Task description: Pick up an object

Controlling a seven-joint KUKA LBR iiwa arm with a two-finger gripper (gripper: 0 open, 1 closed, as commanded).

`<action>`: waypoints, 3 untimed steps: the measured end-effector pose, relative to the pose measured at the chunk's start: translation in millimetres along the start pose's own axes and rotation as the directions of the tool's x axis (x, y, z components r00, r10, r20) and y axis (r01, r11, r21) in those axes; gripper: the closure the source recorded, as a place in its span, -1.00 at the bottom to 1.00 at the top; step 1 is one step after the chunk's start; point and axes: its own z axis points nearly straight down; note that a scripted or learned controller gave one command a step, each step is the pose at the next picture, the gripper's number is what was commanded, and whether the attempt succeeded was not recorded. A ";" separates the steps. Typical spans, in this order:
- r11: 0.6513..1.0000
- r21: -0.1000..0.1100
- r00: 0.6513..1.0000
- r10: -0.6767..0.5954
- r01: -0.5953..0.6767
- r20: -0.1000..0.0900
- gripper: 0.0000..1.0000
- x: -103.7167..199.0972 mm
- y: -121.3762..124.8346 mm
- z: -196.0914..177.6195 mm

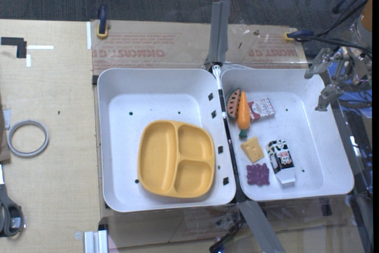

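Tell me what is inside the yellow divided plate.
The plate in the left bin shows three bare yellow compartments, nothing lying in them. The bin floor beneath it is covered, so what lies under it cannot be seen.

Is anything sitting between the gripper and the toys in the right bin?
Nothing visible. The gripper is at the right bin's far right edge, and bare white floor lies between it and the toys. The nearest are the red-and-white packet and the milk carton; the carrot lies beyond, against the divider.
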 end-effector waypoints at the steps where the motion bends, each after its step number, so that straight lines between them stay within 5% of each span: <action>1: 0.998 0.000 0.998 0.066 -0.066 0.001 -1.00 -22.1 40.5 162.1; 2: 0.914 0.000 0.914 0.405 -0.405 0.001 -1.00 -37.8 77.6 160.5; 3: 0.915 0.001 0.915 0.403 -0.403 0.006 1.00 -39.5 78.4 149.6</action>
